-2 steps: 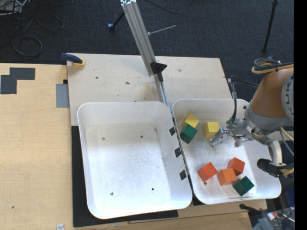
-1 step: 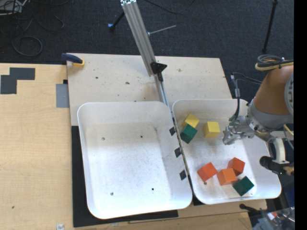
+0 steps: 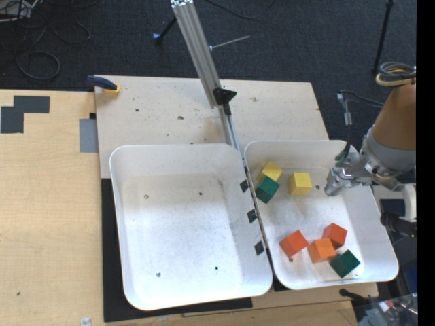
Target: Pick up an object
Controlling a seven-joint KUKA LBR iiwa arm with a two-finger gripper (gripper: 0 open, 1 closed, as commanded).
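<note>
Camera view: arm comes in from right, tool (image 3: 334,183) low over right bin (image 3: 380,267). Cannot tell if tool apart or together; nothing seen in it. Yellow block (image 3: 300,183) just left of tool, sits alone. More blocks near: yellow one (image 3: 271,171) touching green one (image 3: 267,190). Orange blocks (image 3: 293,242) and dark green one (image 3: 345,263) bunched at bin front. Left bin (image 3: 129,263) on desk (image 3: 163,111). Best try: go for lone yellow block, come straight down, square to flat sides, then lift slow.
</note>
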